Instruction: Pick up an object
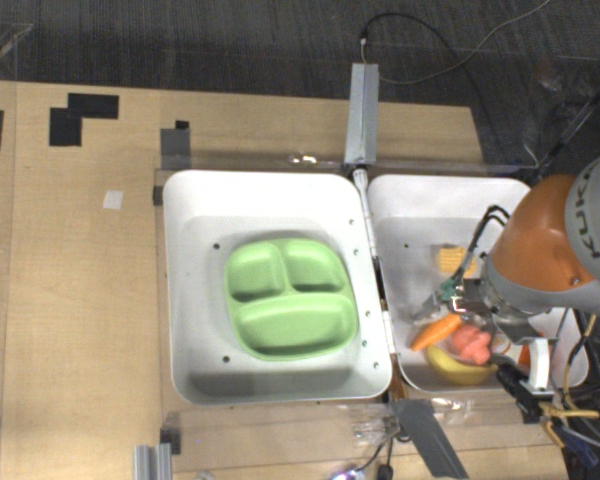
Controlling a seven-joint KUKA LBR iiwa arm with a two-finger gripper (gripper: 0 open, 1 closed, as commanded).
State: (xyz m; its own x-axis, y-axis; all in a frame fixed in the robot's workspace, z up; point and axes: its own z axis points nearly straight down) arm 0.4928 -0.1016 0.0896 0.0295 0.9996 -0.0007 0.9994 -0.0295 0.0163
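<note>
Banana [458, 371] sits at the near edge of the right bin [410, 213], with a pink lumpy toy [470, 342] on top and a carrot [435, 331] touching its left side. Yellow corn piece [450, 259] lies further back, apart from that cluster. Gripper [460, 301] hangs right over the carrot/pink toy; finger state unclear, wrist blocks it. Nothing visibly held. Left bin [185, 268] holds a green divided plate [290, 296], three compartments, flat, roughly centred.
</note>
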